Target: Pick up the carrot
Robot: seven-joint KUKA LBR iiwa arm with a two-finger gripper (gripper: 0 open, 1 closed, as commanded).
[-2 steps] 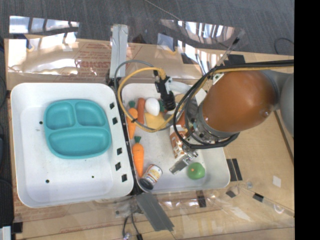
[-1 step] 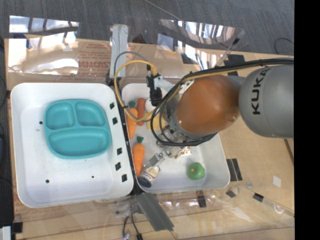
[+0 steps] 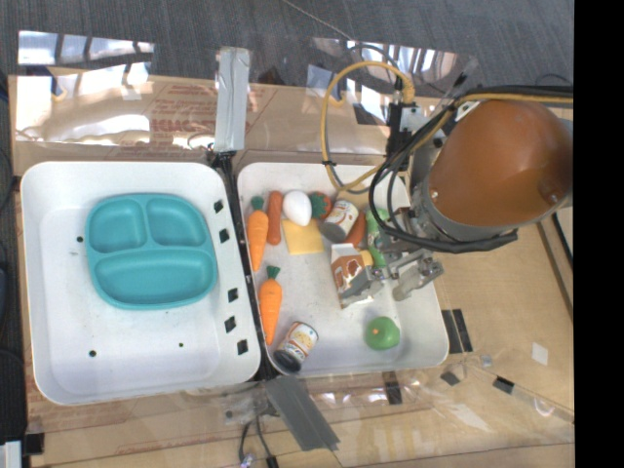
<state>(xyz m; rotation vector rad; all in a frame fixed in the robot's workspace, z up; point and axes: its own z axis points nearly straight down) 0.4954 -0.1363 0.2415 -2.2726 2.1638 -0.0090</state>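
In your camera view, the left bin (image 3: pixel 39 291) holds a teal tray (image 3: pixel 149 249), the right bin (image 3: pixel 419 344) holds two carrots (image 3: pixel 257 238) along its left wall, well apart from the tool (image 3: pixel 390 269), whose grip you cannot tell.

1. Two shallow white bins are borne side by side by a bench (image 3: pixel 546 359) with a tan, wood-coloured top.
2. The left bin (image 3: pixel 44 291) and the right bin (image 3: pixel 429 344) are set touching along their inner edges.
3. A grey strip (image 3: pixel 231 100) is laid on the bench behind the seam between the bins, and another grey strip (image 3: pixel 304 415) in front of it.
4. Short black marks (image 3: pixel 456 330) are seen on the bench surface just right of the right bin.
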